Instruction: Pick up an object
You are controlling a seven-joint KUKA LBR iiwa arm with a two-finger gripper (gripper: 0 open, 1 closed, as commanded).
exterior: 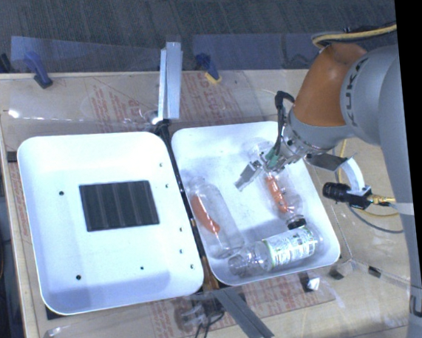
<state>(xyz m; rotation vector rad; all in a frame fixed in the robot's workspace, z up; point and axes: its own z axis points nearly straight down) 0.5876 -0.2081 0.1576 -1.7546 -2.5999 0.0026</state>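
Seemingly end effector over bin (bottles inside)

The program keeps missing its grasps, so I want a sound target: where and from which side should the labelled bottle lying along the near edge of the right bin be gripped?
Grip the labelled bottle across its middle, on the label, coming straight down from above. It lies on its side along the right bin's near wall, so the gripper probably has little room there; a slim clear bottle lies close by at its left end.
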